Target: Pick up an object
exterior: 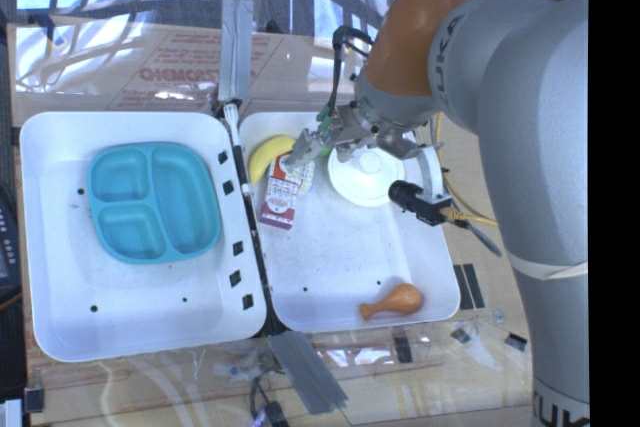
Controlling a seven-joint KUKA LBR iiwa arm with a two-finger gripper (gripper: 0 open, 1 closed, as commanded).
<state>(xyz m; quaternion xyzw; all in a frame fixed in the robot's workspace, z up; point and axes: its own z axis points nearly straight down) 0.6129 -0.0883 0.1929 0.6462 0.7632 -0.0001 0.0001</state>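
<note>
Two shallow white bins sit side by side. The left bin (50, 245) holds one thing, a turquoise three-compartment plate (153, 201) lying flat toward its upper middle, with bare floor all round it. The right bin (440, 285) holds four things: one banana (266, 157), one small red-and-white carton (283, 195), one round white dish (362, 177) and one tan drumstick-shaped toy (394, 300).

The banana lies against the divider in the upper left corner of the right bin, yellow and curved, its right end hidden under the gripper. The carton lies flat just below it, touching or nearly touching it, also close to the divider. The dish sits upper middle, partly under the wrist. The drumstick lies alone near the bottom rim, well apart from the rest; the middle floor of this bin is open.

The gripper (318, 141) hangs over the banana's right end and the carton's top edge. Whether its pincer is wide or narrow, I cannot tell; nothing is visibly between it.
</note>
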